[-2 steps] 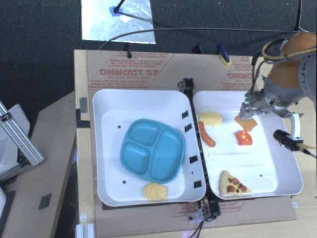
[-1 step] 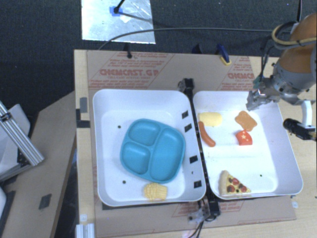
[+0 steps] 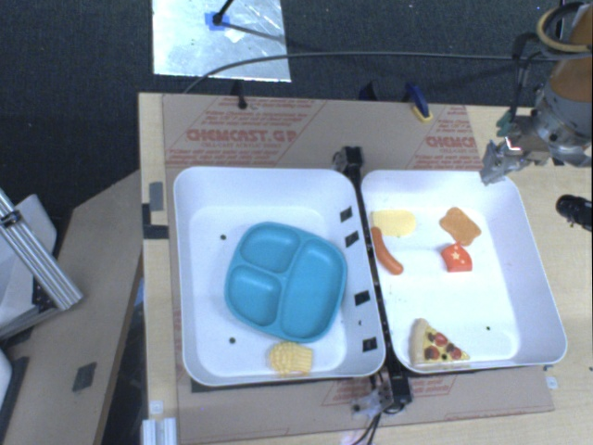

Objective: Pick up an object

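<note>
Blue plate [image 3: 285,284], yellow corn [image 3: 291,357], red sausage [image 3: 387,251], white bins [image 3: 199,276].

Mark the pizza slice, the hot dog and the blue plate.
pizza slice [image 3: 435,344], camera view, middle of its topping.
hot dog [image 3: 386,250], camera view, mid-length.
blue plate [image 3: 315,281], camera view, its large compartment.

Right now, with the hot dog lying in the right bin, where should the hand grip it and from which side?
Probably the middle of the hot dog, coming straight down from above. It lies flat and slanted, long and thin, so the fingers should close across its narrow width. Its upper end sits close to the yellow piece and the divider runs along its left, so mid-length leaves the most room. The hand is at the bin's far rim.
</note>
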You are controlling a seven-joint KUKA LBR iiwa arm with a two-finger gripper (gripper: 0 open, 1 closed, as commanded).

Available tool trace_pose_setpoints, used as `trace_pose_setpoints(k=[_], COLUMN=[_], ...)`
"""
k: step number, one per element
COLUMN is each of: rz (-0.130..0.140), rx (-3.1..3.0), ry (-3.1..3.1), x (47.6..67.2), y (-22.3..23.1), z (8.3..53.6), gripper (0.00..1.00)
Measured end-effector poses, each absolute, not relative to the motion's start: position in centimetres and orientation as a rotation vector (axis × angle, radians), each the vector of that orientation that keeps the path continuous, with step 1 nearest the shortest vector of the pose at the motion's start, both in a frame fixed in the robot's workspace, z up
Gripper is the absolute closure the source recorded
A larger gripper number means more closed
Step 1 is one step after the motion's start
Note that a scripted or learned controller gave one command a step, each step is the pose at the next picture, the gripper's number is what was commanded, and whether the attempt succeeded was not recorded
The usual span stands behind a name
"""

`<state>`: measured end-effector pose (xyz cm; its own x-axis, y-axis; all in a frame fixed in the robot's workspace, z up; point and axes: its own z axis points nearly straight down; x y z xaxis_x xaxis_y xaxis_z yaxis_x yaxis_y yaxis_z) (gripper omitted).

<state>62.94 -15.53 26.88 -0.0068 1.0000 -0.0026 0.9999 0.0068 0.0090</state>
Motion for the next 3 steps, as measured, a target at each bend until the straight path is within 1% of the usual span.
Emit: trace_pose_setpoints(k=[1, 2, 3], rz=[0.005, 0.002, 0.005], rx=[2.210, 2.211, 2.209], ry=[2.226, 2.232, 2.232], x=[63.1, 62.2, 63.2], y=[-15.5, -10.7, -5.9], z=[29.3, 28.5, 27.9], gripper=[1.00, 1.00, 1.00])
